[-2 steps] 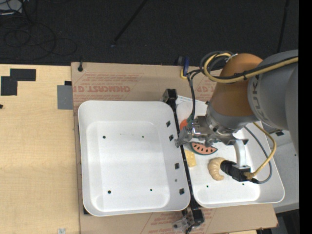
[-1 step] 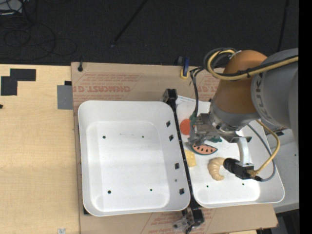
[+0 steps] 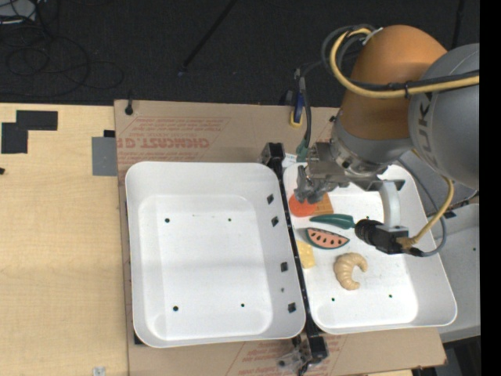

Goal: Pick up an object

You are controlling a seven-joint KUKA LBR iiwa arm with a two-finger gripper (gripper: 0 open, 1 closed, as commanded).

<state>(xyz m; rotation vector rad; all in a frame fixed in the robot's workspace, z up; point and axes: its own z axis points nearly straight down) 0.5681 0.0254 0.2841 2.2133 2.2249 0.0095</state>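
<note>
Camera view: gripper [image 3: 308,194] low over orange toy [image 3: 304,204]; its opening cannot be told.

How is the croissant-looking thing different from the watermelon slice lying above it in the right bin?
The croissant is plain tan all over; the watermelon slice is red with a dark rind and seeds. The croissant looks plump and curls like a hook; the slice looks flat, a half-round wedge. The slice lies nearer the robot's gripper. Both rest loose on the right bin floor, untouched.
</note>
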